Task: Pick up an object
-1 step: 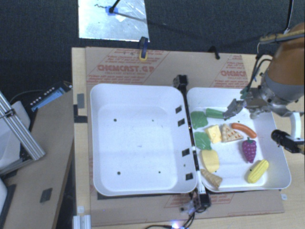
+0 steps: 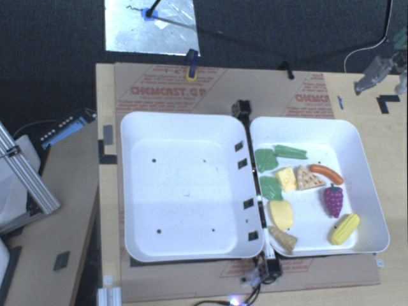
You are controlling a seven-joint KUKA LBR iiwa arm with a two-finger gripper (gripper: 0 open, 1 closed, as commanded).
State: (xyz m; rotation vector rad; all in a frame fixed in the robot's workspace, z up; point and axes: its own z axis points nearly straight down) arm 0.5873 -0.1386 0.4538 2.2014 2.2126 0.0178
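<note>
Honestly, from my screen the gripper (image 2: 377,76) sat high at the right edge, above the bench (image 2: 210,81) and well apart from both bins, and I could not tell how it was set; nothing showed in its hold.

Every candidate object lay in the right bin (image 2: 363,152), crowded toward its left half. I judged them all to be small toy foods of moulded plastic: light, stiff, probably a bit slick, and not fragile. The yellow corn (image 2: 344,228) lay alone near the front right corner, tilted, with bare bin floor around it, so I rated it the easiest pick, taken across its narrow middle. The purple grapes (image 2: 333,199) lay just behind it, bumpy and likely to give good purchase across their width. The red sausage (image 2: 326,172) was slim and round, and I expected it to roll unless taken square across its middle.

The rest were tighter. The cheese wedge (image 2: 287,178) touched the pizza slice (image 2: 310,180), with green leaves (image 2: 266,160) and a green bean pod (image 2: 291,152) beside them. The lemon (image 2: 281,215) and a tan cone (image 2: 283,238) lay close to the dividing wall, where I thought a finger might foul the rim.

The left bin (image 2: 185,183) showed its white floor
</note>
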